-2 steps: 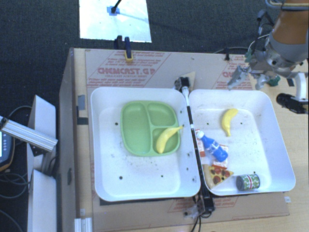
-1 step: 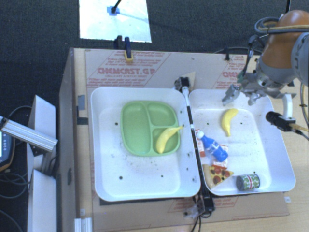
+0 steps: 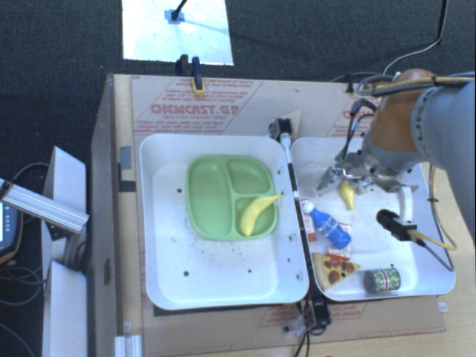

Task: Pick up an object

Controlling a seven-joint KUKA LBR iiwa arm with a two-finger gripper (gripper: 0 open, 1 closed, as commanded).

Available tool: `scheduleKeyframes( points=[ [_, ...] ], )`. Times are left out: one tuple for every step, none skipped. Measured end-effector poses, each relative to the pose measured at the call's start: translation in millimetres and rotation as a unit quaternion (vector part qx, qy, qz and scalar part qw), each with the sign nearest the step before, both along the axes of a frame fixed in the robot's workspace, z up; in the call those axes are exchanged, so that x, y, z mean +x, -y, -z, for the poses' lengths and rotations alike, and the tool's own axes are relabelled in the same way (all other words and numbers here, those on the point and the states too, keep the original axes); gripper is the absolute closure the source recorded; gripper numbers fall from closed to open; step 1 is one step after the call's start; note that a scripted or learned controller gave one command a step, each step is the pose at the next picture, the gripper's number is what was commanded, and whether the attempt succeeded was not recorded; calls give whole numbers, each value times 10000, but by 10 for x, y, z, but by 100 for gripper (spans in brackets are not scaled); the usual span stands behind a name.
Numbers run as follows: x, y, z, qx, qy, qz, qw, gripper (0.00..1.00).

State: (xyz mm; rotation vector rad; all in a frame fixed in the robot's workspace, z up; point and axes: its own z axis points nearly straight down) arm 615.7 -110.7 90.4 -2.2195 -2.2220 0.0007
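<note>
Right now I have the gripper (image 3: 344,178) low in the right white bin (image 3: 435,274), fingers spread wide over a small yellow banana-shaped toy (image 3: 347,194); next I judge it must close

Left bin (image 3: 167,274) — plate (image 3: 216,199) inside, banana (image 3: 255,213) on it; right bin (image 3: 439,277) — bottle (image 3: 329,227), can (image 3: 382,280).

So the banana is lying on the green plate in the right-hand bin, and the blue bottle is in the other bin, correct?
Bins swapped. The camera view shows the banana lying on the green plate in the left-hand bin, and the blue bottle in the right-hand bin.
</note>
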Motion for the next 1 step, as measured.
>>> scheduleKeyframes(
  points=[
    [15,6,-119,-4,23,-2,10000,100]
  ],
)
